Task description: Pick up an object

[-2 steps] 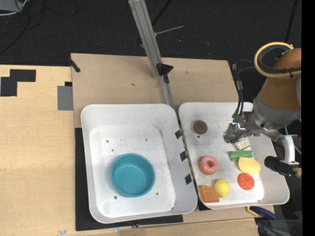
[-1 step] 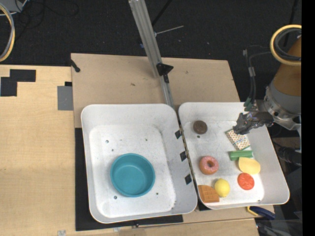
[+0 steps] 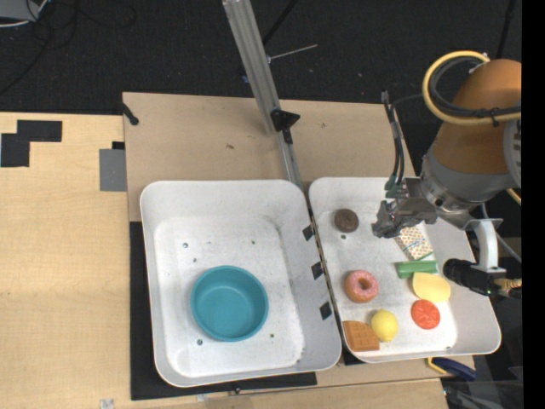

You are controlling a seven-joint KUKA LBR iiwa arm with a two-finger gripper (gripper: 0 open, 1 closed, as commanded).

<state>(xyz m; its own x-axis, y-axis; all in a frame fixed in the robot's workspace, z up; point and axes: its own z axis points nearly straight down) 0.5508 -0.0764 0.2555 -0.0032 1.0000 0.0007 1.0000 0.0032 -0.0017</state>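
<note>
The patterned block (image 3: 415, 242), the likeliest target, lies in the right bin (image 3: 328, 196), tilted, its long axis running from upper left to lower right. The claw (image 3: 390, 221) hangs just beside its upper-left end, apparently above it; whether its grip is wide or narrow cannot be told. Beyond the block: a green piece (image 3: 416, 267) just below, then a yellow fruit (image 3: 432, 287), a red fruit (image 3: 425, 313), a pink doughnut (image 3: 361, 285), and a brown doughnut (image 3: 346, 220) left of the claw. The left bin (image 3: 170, 196) holds 1 blue bowl (image 3: 228, 303).
</note>
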